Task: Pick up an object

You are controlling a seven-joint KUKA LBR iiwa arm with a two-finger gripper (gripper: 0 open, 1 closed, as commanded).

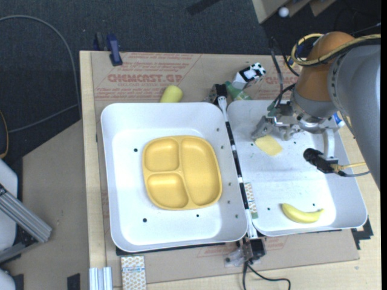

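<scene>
Yellow block (269,145): a pale, flat bit. It lies in the right bin (338,192), toward the back, not far from the wall next to the left bin (121,162).
My gripper (277,127): I hang over the back of the right bin, just behind the block and very close to it.
My grip: I cannot tell if it is wide or narrow. I see nothing held in it.
Which way to go: the block lies just in front of me, a touch toward the left bin. I think only a small move forward and down is needed.
Long side: the block sits on a slant. Its long side runs from the back near the left bin to the front, away from that bin. I think I should pinch across the short side.
Banana (301,212): it lies near the front wall of the right bin, its long side along that wall. It is well apart from me.
Plate (181,171): a yellow plate with three parts, in the middle of the left bin. It is the farthest of the three.
Nearest thing: the block, by a lot, so I think it is the one to pick.
What could go wrong: the block is low and flat, so I may just push it along the floor of the bin.
</scene>
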